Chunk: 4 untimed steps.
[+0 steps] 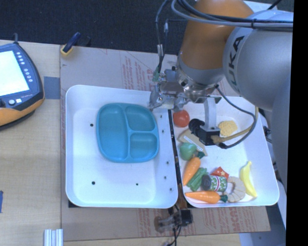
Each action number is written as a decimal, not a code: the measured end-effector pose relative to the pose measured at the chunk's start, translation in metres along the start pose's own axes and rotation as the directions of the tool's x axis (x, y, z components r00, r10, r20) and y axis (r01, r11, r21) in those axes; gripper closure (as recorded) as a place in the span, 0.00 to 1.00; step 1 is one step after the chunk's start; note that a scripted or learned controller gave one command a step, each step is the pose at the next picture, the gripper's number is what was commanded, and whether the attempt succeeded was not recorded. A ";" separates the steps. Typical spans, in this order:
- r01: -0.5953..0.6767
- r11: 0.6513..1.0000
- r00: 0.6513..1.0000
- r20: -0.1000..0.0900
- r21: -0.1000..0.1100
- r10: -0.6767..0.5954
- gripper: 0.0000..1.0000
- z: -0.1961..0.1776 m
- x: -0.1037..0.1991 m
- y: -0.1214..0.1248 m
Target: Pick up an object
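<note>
My gripper [166, 99] hangs over the far end of the wall between the two bins, just left of a red tomato [181, 118]. The right bin [266, 149] holds toy food: a yellow piece [227, 128], a green round piece [188, 151], an orange carrot [191, 169], a second carrot [205, 197], a small can [218, 184] and a banana [249, 180]. A blue divided plate [127, 132] lies in the left bin [79, 183]. I see nothing held under the gripper.
A black part with cables [201, 131] hangs from the arm over the right bin. An orange-edged tablet [14, 85] lies on the bench at the left. A small blue and yellow tool [70, 44] rests beyond the left bin.
</note>
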<state>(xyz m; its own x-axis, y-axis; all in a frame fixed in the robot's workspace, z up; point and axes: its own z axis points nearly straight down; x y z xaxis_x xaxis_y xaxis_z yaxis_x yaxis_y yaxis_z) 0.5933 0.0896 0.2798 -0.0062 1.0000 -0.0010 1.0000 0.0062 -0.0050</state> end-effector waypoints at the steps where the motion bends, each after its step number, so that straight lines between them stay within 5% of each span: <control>1: 0.000 1.000 1.000 -0.001 -0.002 0.000 1.00 -0.037 0.032 -0.039; 2: 0.001 1.000 1.000 0.002 -0.001 -0.001 1.00 0.011 0.042 0.017; 3: -0.001 1.000 1.000 0.002 0.000 0.001 1.00 0.012 0.020 -0.046; 4: -0.003 1.000 1.000 0.001 -0.001 0.003 1.00 -0.011 -0.062 -0.014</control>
